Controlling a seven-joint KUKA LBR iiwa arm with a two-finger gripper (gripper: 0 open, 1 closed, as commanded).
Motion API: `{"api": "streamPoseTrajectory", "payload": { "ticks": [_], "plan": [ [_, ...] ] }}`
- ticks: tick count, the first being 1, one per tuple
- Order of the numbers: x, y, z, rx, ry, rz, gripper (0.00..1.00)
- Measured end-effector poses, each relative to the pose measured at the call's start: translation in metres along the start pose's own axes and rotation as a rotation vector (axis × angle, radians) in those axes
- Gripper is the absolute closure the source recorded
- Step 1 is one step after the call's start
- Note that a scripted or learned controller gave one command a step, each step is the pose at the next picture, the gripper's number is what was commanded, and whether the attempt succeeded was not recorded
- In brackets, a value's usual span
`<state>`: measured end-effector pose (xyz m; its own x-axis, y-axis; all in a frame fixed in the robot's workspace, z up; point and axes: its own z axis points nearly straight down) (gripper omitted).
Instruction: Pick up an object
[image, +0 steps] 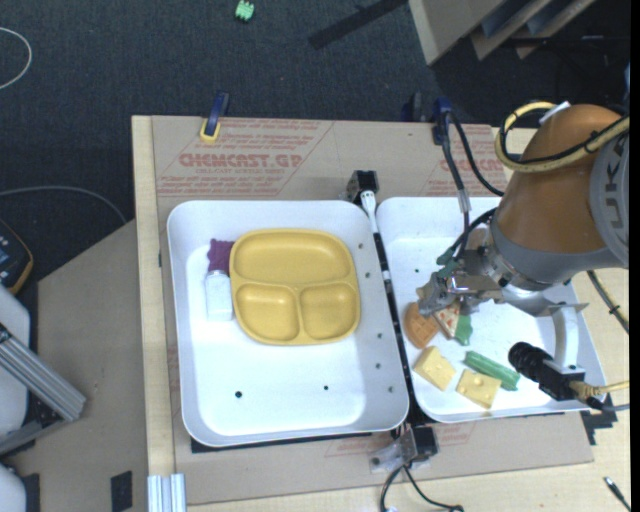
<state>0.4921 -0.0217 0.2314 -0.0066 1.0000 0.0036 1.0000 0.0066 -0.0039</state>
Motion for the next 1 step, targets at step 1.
{"api": "streamPoseTrajectory", "payload": {
  "ticks": [1],
  "plan": [
    [0.0549, 0.0033, -0.0047, -0.005, -0.002, -0.001, 1.00]
  ]
}}
